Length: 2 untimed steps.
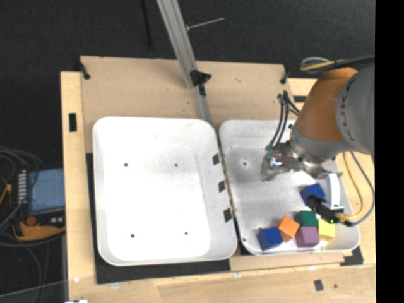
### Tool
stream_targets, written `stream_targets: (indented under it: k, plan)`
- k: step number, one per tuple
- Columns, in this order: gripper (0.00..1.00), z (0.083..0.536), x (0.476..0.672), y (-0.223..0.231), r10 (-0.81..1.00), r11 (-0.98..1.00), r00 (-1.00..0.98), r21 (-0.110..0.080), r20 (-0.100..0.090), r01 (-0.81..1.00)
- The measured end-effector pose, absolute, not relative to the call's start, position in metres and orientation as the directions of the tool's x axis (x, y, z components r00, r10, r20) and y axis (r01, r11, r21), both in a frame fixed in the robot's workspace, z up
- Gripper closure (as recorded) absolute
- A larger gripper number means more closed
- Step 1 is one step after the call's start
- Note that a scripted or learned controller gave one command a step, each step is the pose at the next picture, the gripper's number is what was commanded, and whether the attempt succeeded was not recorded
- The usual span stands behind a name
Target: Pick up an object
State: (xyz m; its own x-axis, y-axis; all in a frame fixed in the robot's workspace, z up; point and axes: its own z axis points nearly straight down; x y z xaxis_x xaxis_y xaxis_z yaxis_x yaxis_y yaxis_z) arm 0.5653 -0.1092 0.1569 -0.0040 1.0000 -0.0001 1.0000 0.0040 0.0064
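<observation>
- Foam-like cubes, prob. light and stiff: blue cube (pixel 269 237), orange cube (pixel 289 226), purple cube (pixel 308 235) in right bin (pixel 246 137).
- Grip flat opposite faces.
- Gripper (pixel 273 166): can't tell if apart or together.

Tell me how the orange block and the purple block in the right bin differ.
The orange block is orange and sits turned at an angle; the purple block is purple and sits squarer to the bin's front rim. The orange block lies further left, next to a blue block; the purple block lies between the orange and a yellow block. Both are small cubes of similar size, resting in the right bin near its front.
</observation>
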Motion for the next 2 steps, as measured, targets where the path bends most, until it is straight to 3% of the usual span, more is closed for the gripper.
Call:
stream_targets:
  k: [2]
  plan:
    - [1.00,0.225,0.575,-0.109,1.000,0.007,-0.007,0.005,0.000,1.000]
